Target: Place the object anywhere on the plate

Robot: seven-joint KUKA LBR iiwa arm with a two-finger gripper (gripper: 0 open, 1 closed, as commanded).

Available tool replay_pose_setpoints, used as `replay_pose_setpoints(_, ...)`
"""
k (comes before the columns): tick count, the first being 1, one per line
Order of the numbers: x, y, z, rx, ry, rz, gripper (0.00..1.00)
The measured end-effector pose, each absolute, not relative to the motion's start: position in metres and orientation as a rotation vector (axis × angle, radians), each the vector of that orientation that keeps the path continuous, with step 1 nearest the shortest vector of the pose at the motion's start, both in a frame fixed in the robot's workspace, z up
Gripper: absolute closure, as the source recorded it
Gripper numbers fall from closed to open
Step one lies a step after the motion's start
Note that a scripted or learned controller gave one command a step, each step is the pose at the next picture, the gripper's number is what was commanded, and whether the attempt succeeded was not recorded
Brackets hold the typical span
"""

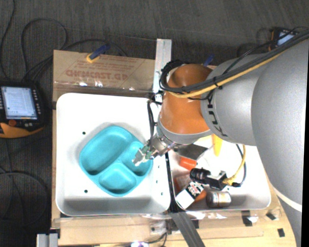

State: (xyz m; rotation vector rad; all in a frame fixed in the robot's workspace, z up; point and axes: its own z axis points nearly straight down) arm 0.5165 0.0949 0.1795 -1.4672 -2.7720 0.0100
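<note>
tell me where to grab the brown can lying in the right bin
Likely mid-body, from straight above. The brown can lies on its side, its length running left to right in view, so a pinch across its round flanks fits. A black-and-white packet sits by its left end, so avoid the ends.

teach pendant [14,105] lying on carpet [46,18] beside left bin [67,142]. cardboard sheet [103,72] sitting behind it. brown can [218,199] and orange thing [187,162] lying apart in right bin [251,199].

It looks like a robotics lab: a large industrial arm [268,100] reaches over white bins [64,142], and a teach pendant [16,105] and loose cables [31,34] lie on the grey carpet [98,15].
</note>
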Motion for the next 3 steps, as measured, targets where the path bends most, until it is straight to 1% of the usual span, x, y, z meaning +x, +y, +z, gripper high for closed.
replay_pose_setpoints(1,0.487,0.19,0.21,-1.496,-2.757,0.011,1.0)
replay_pose_setpoints(2,0.55,0.179,0.134,-1.696,-2.638,0.013,1.0)
replay_pose_setpoints(3,0.483,0.149,0.17,-1.422,-2.794,0.012,1.0)
